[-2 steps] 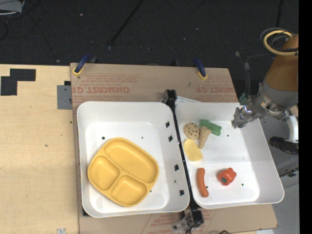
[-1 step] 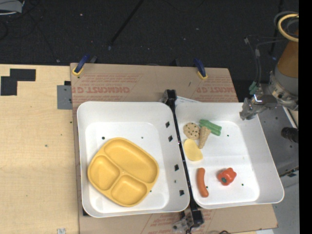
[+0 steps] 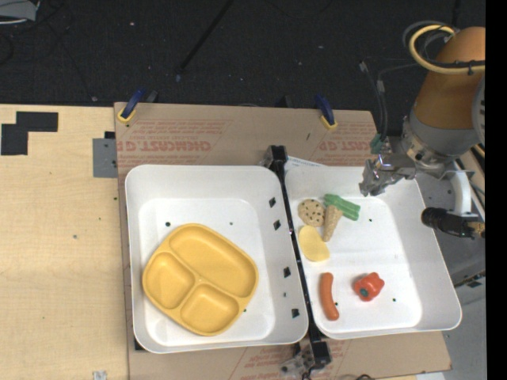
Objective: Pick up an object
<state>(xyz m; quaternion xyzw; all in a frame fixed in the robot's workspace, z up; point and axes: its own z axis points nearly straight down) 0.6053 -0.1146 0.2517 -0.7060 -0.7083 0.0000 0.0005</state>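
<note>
Scanning outward, I saw the sausage (image 3: 329, 296) and pepper (image 3: 368, 286) nearest in the right bin (image 3: 428, 252), then the green piece (image 3: 341, 206) lying crosswise just left of my gripper (image 3: 374, 182), whose opening I couldn't tell.

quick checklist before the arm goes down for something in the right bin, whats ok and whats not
1. Pickable items in the right bin: ok. A cookie, green piece, yellow piece, sausage and red pepper lie there.
2. Tool above the right bin: ok, near its far edge.
3. Tool over a target: not ok, no item lies under it; the green piece is nearest.
4. Target standing alone: ok for the pepper and sausage; not ok for the cookie cluster, which touches or overlaps.
5. Tool free of any item: ok.
6. Finger opening: cannot tell.
</note>
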